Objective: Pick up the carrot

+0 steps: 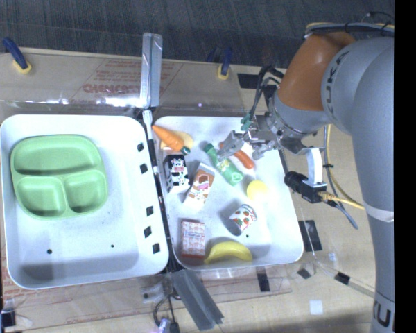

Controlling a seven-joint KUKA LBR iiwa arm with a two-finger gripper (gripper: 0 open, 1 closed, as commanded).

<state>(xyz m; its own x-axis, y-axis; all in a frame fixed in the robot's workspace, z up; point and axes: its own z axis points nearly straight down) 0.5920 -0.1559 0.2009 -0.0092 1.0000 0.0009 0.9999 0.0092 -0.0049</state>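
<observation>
The carrot (168, 137) is seen at the right bin's (286, 217) far-left corner, well apart from the gripper (244, 146); jaw state cannot be told. Stiff, light, smooth: mid-body hold is judged best.

Orange carrot (168, 137), green tray (58, 175), yellow banana (229, 252) — possibly spotted cup (243, 218)

Red printing runs across the clear sheet (118, 78) behind the bins, but it lies upside down and too faint to read. The small cartons (201, 186) in the right bin (291, 234) carry printed pictures, their lettering too small to make out.
</observation>
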